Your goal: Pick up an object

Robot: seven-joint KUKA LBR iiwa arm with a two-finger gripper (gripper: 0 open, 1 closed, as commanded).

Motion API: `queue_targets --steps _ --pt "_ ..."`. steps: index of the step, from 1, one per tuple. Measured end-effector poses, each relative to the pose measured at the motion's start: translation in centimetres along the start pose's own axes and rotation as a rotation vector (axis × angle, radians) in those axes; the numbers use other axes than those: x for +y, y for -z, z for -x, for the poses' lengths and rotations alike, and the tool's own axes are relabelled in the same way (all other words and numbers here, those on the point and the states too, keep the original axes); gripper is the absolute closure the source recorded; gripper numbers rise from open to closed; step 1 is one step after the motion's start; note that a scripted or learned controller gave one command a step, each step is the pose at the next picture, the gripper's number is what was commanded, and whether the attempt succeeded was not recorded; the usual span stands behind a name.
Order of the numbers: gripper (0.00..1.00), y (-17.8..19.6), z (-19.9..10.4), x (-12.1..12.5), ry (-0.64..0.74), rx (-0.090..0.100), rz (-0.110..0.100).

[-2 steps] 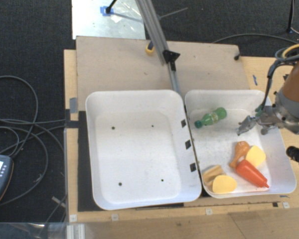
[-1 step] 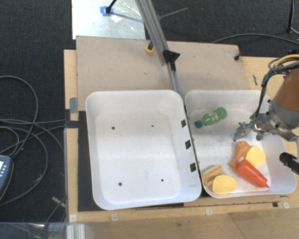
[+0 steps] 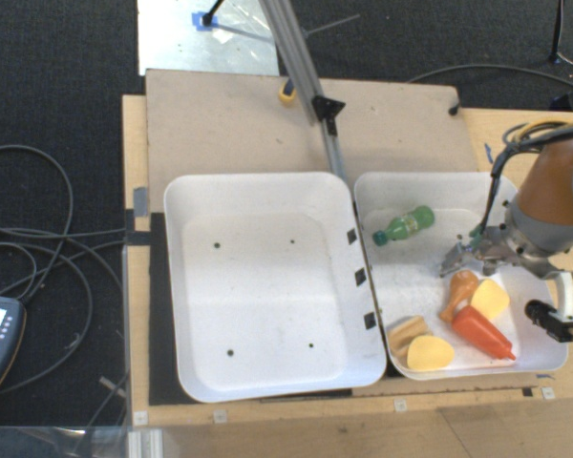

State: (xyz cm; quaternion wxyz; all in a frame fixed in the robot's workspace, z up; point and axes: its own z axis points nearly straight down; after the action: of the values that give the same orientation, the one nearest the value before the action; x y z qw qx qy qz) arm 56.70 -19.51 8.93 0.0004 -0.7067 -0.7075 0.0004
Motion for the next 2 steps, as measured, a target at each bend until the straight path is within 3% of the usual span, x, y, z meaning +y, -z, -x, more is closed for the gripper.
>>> queue_targets --steps 1,2 --pt "1.00 1.3 0.1 0.1 0.000 -0.001 0.005" --pt "1.00 6.4 0.4 1.3 0.005 -0.002 0.008"
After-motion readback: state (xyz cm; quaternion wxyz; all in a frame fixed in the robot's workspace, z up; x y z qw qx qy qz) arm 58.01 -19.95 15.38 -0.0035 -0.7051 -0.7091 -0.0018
